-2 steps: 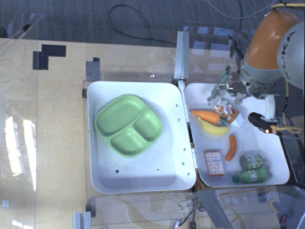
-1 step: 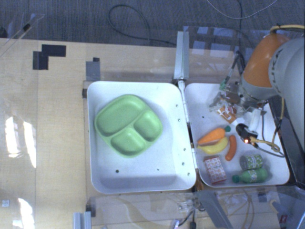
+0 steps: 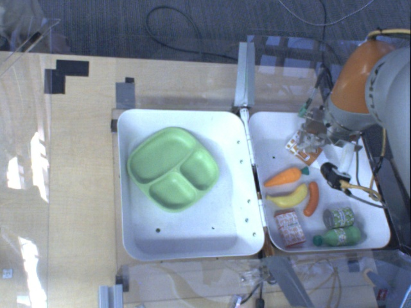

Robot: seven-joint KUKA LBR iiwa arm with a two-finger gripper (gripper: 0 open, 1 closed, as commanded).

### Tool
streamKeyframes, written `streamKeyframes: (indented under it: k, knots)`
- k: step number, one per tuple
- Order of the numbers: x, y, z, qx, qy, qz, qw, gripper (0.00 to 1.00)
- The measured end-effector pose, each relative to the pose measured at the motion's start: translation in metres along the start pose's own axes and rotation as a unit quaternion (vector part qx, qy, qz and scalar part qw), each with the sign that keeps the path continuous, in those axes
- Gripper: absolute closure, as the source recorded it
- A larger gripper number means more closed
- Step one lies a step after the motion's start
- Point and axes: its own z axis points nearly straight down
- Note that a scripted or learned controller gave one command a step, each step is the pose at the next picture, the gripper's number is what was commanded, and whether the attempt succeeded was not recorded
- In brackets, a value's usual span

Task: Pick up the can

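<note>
While the grey arm (image 3: 379, 82) reaches in from the right, its gripper (image 3: 313, 136) hangs over the right bin's (image 3: 270, 124) far end, its grip impossible to judge. Below lie a carrot (image 3: 282, 177), banana (image 3: 288, 197), sausage (image 3: 312, 198), red box (image 3: 289, 228) and green bottle (image 3: 338, 237). The can (image 3: 338, 217), greenish and on its side, rests near the front corner. The left bin (image 3: 138, 242) holds a green divided plate (image 3: 172, 167).

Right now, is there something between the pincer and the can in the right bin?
Nothing visible blocks it. The pincer is over the far part of the right bin, and the can lies near the front. The carrot, banana and sausage lie to the left of that line.
</note>
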Motion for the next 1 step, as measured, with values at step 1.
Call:
streamKeyframes:
  k: [1]
  knots:
    - [0.0377,-0.0095,-0.0931,0.016,-0.002,0.070,0.9974,1.00]
